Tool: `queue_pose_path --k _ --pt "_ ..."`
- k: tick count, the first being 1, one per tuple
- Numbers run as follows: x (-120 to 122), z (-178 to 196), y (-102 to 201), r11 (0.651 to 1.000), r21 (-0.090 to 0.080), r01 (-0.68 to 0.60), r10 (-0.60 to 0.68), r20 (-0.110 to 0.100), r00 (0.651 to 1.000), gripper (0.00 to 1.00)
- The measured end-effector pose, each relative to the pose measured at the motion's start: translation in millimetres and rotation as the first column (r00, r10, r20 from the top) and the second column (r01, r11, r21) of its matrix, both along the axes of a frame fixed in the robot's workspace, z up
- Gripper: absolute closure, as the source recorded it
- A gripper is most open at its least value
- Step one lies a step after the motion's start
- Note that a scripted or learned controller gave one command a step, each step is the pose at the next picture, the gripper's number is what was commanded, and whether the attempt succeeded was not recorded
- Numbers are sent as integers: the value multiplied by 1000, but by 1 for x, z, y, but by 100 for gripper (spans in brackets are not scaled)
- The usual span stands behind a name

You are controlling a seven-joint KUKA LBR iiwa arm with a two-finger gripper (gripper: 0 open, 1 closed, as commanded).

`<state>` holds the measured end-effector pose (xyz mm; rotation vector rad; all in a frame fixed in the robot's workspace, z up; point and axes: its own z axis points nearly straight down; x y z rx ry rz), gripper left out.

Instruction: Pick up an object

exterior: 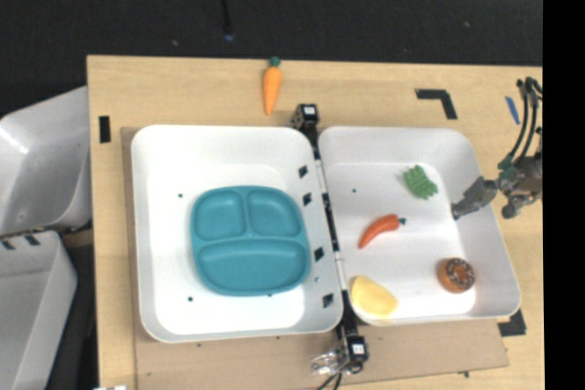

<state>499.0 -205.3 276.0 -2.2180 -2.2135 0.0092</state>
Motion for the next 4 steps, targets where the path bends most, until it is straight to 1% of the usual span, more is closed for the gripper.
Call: queue_pose_path --k 1,2,3,4 --pt "2 6 0 1000 -3 -3 3 11 1000 0" --pt "4 -38 5 1000 -2 -2 2 8 1000 0" --pt "10 -95 -3 1000 -2 -1 1 5 1000 0" --pt "8 -157 2 1000 -1 -1 1 5 1000 0"
